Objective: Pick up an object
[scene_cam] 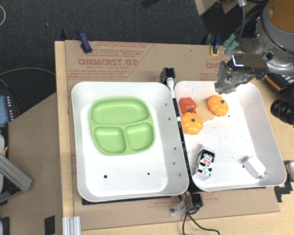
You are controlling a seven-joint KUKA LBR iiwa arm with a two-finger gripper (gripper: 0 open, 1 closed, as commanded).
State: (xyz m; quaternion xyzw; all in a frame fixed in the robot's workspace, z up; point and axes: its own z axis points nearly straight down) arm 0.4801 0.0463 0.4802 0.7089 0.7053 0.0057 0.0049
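The right bin (pixel 264 131) holds a red pepper (pixel 187 104), an orange pepper (pixel 192 123), a second orange pepper (pixel 218 105), a small black-and-white toy (pixel 205 163) near the front edge and a white block (pixel 254 166) at the front right. My gripper (pixel 226 84) hangs over the bin's back part, just above and to the right of the second orange pepper. Nothing shows between its fingers.
The left bin (pixel 88 170) holds a green divided tray (pixel 121 125). A black clamp (pixel 167 75) sits at the back where the two bins meet. A cardboard sheet (pixel 112 58) lies under both bins, with blue clips at its back edge.
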